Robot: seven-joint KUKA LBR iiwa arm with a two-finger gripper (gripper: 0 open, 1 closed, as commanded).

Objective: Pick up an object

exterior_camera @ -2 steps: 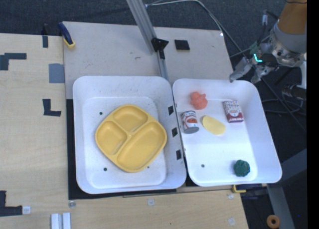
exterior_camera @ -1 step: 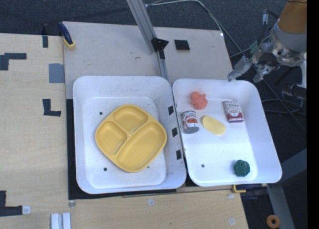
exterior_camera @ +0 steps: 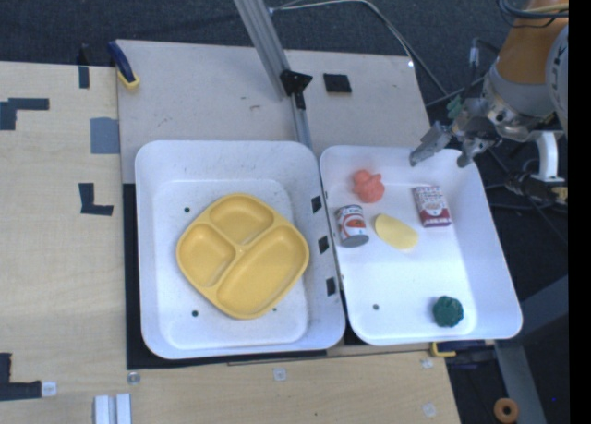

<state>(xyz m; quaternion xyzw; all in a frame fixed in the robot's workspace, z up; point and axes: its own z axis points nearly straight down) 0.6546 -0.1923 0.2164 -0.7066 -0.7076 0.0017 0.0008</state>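
Jaws of the gripper (exterior_camera: pixel 447 147) were spread, empty, just beyond the red carton (exterior_camera: pixel 431 206); a centred descent was advised.

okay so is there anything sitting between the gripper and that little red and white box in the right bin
Nothing visible does. The gripper is at the right bin's upper right rim, and the red and white box lies just below it, with bare white floor between.

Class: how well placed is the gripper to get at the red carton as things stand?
Probably well placed. The gripper hovers over the right bin's top right rim, and the red carton lies just below it, apart from the yellow piece and the can, with nothing on top.
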